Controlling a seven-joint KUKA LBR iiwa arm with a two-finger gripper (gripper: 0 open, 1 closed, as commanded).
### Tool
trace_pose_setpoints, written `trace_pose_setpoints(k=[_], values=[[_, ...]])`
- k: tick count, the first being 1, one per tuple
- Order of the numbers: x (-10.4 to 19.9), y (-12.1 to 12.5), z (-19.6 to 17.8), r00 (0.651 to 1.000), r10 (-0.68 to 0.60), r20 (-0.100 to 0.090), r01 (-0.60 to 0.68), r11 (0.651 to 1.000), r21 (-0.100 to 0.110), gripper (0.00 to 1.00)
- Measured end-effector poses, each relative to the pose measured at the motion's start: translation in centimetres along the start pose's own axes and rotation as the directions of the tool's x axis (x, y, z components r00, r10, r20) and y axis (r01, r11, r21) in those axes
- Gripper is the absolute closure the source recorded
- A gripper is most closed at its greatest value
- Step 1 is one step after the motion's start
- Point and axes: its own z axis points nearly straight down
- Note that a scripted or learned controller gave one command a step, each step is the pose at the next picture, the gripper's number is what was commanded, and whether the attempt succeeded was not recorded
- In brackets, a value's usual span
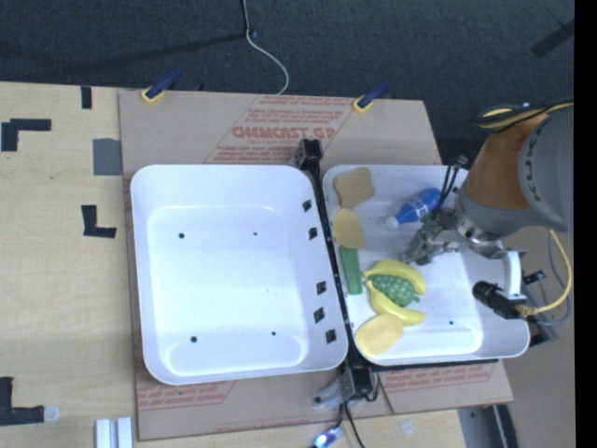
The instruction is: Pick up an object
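The right bin (466,343) holds several small things: a tan slice (354,186) at the back, a pale yellow piece (348,228), a green stick (351,271), a yellow banana (396,304) with a green knobbly thing (398,288) on it, and a yellow round piece (378,335) at the front. A blue and white bottle (417,207) lies near the bin's back right. My gripper (422,247) hangs low in this bin, just right of the banana and below the bottle. Nothing shows between its fingers.
The left bin (224,269) sits beside the right one, with a black divider (322,250) between them. Both rest on a cardboard sheet (270,124) held by blue and yellow clamps (160,86). The arm's orange band (499,171) and cables (550,287) overhang the right bin's right side.
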Motion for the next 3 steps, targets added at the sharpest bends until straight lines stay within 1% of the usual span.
trace_pose_setpoints(k=[1, 2, 3], values=[[6.44, 9.33, -0.18, 1.000, -0.014, -0.001, 0.014, 1.000, -0.002, 1.00], [5.95, 9.05, -0.18, 1.000, -0.007, 0.001, 0.007, 1.000, -0.003, 0.00], [6.02, 9.04, -1.17, 1.000, -0.009, 0.001, 0.009, 1.000, -0.002, 1.00]])
